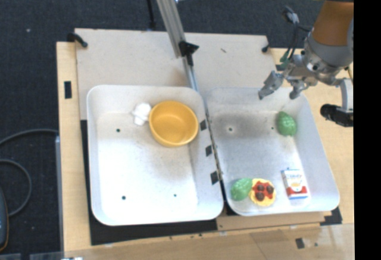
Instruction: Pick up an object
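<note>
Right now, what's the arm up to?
The gripper hangs open above the far edge of the right bin, with nothing between its fingers. The nearest thing to it is a green object just below it in that bin. Along the bin's near edge lie a second green piece, a small plate of red food and a little carton. The left bin holds a yellow bowl and a white lump.

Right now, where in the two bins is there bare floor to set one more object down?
The left bin is bare across its whole lower half, below the yellow bowl and white lump. In the right bin, the middle is bare, between the green ball and the front row. Crowded: the front edge, with green toy, small plate and carton.
</note>
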`<state>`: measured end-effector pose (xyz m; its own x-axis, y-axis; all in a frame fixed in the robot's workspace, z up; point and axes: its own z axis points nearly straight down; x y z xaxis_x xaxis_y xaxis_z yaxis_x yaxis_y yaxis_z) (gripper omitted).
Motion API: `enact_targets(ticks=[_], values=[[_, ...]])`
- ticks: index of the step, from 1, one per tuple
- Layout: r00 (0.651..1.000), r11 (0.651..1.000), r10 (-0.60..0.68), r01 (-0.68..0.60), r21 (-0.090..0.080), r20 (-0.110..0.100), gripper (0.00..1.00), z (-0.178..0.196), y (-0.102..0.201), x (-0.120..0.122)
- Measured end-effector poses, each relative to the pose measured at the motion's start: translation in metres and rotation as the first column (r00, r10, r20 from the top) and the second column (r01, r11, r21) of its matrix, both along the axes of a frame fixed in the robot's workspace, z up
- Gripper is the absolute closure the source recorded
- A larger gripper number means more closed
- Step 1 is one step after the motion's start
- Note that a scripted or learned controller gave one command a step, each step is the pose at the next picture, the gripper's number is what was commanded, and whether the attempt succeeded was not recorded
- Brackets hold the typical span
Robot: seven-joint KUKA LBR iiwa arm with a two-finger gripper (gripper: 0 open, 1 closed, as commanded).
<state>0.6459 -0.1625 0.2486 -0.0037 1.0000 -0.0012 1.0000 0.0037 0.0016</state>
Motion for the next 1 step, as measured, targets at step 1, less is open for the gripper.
enact_targets(ticks=[1], values=[[1.000, 1.000, 0.000, 0.000, -0.001, 0.000, 0.00, 0.0001, -0.0003, -0.0001]])
